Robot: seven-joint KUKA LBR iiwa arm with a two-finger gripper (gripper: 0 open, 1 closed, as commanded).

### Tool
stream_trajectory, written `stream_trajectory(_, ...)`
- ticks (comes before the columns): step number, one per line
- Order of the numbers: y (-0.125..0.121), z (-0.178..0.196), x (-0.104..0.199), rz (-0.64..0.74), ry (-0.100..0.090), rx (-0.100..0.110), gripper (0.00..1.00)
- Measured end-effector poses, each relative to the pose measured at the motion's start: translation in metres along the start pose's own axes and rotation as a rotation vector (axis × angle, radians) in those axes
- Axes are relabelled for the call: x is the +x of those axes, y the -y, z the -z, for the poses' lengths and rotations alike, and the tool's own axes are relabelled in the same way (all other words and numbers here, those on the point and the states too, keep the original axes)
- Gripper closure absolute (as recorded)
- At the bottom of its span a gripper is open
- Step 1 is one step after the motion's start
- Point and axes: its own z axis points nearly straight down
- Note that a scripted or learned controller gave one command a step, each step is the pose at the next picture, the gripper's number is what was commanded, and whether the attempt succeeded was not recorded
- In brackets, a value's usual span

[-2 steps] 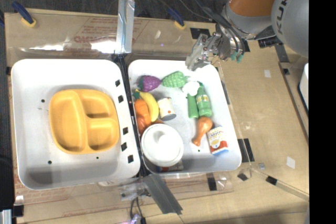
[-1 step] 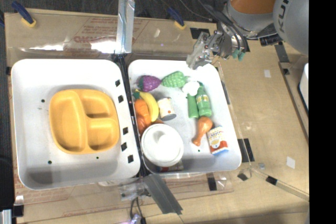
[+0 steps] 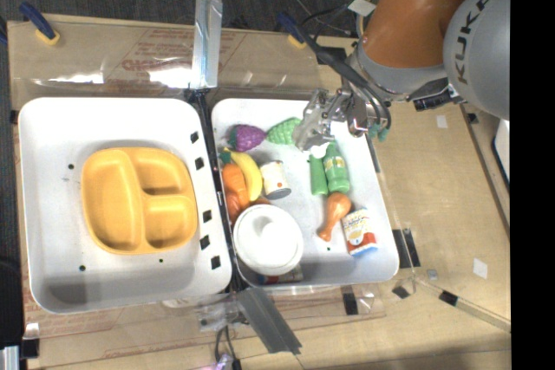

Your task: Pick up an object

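From the overhead camera I see my pincer (image 3: pixel 319 131) low over the right white plastic bin (image 3: pixel 381 221), beside the green toy grapes (image 3: pixel 284 132), just above the green plastic bottle (image 3: pixel 329 171); I cannot tell its finger state.

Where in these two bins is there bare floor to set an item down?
Left white bin: bare floor all around the yellow divided plate. Right white bin is crowded; its one bare patch lies between the white bowl, green bottle and orange drumstick.
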Motion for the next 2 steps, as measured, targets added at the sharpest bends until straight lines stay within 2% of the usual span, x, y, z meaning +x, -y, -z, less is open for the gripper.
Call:
stream_trajectory(1,-0.0107,0.0330,-0.0336,-0.286,0.005,0.001,1.00)
stream_trajectory(2,-0.0118,0.0411,-0.0339,-0.281,0.002,0.002,1.00)
